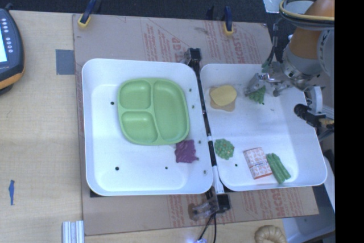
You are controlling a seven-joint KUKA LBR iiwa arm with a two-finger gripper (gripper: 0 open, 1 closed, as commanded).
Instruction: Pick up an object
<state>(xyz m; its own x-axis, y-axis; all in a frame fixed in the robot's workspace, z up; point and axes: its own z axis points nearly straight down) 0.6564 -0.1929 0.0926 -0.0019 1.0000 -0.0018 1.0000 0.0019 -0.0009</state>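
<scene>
The pincer [263, 83] is hovering near the right bin's [296, 179] far edge, seemingly closing on a small green leafy toy [257, 95]. I am guessing a clean lift is needed next.

You look down from one fixed camera above bench, tilted at slant. View takes in both white bins whole: left bin [91, 122] and right bin [307, 168], side by side mid-frame. Arm [310, 37] enters from your right. Distance moderate; bench surface [40, 122] visible left of bins.
</scene>
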